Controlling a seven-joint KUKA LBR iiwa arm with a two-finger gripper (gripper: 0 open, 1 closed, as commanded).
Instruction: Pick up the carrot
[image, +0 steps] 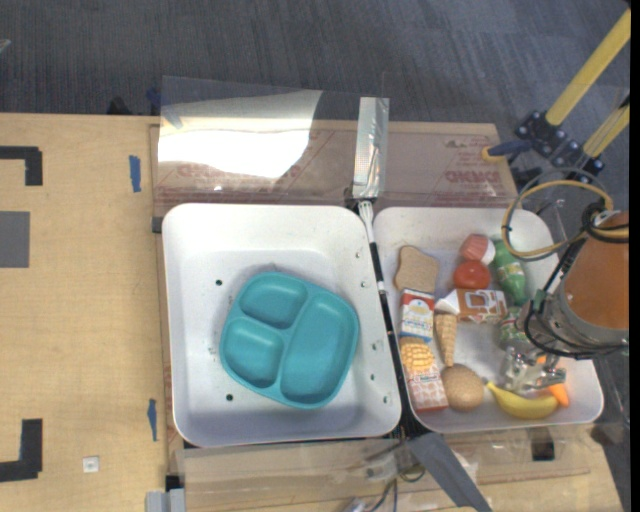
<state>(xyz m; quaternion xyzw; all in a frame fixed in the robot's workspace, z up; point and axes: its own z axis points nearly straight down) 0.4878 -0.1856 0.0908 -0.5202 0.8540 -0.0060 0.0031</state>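
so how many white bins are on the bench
2. The left shallow white plastic bin holds a teal divided plastic tray; the right shallow white plastic bin beside it holds the toy food, with the claw low over its near right corner.

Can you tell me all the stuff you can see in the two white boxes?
left bin: one, white, left half of bench
divided plate: one, teal, inside left bin
right bin: one, white, beside left bin
bread slice: one, tan, right bin's upper left
cartons: two, red-white, along right bin's left wall
potato: one, brown, front
banana: one, yellow, front right
carrot: one, orange, by banana
gripper: one, metal, above banana
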